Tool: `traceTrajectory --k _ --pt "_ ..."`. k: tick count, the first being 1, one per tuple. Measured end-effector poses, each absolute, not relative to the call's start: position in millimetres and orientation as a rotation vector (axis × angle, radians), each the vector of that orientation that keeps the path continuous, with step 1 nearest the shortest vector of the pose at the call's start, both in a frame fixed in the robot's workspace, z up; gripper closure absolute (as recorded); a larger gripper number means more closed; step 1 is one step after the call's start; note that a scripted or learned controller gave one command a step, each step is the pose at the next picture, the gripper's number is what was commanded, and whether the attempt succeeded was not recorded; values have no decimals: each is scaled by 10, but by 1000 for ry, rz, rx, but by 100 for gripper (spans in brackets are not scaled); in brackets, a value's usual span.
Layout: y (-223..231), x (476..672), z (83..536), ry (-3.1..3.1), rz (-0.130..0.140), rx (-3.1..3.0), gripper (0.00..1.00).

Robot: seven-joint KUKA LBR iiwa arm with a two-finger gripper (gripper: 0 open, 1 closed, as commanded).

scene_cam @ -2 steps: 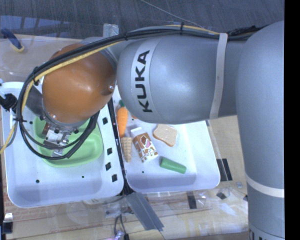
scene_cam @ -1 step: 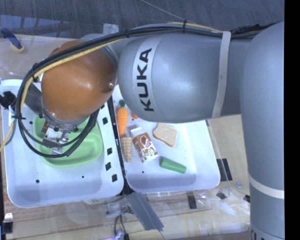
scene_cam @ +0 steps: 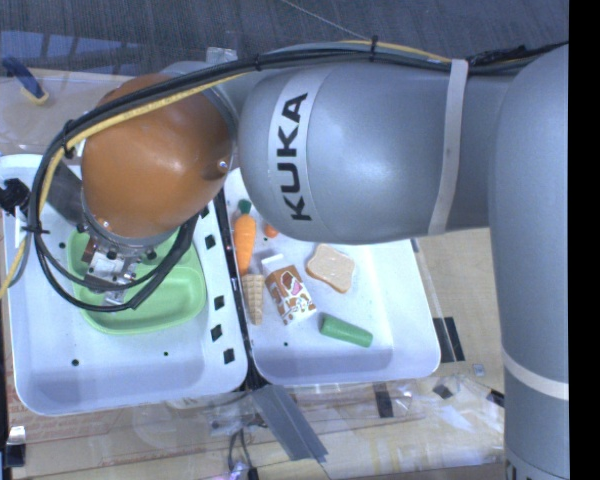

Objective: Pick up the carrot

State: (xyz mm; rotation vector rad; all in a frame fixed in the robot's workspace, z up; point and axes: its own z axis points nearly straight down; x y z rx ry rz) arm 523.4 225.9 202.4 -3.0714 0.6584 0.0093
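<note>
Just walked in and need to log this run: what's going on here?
The KUKA arm reaches across from the right, its tool hanging over the green tray in the left bin. The carrot lies untouched in the right bin, at its left wall, near a toast slice, a carton and a green piece.

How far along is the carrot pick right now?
Nothing looks done yet. The carrot lies in the right bin, by the divider, untouched. The gripper hangs over the green plate in the left bin. Left: move across, grasp, lift.
</note>
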Motion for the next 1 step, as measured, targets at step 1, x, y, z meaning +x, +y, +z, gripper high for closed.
traceTrajectory --k 1 --pt "2289 5229 2118 651 12 -3071 100"
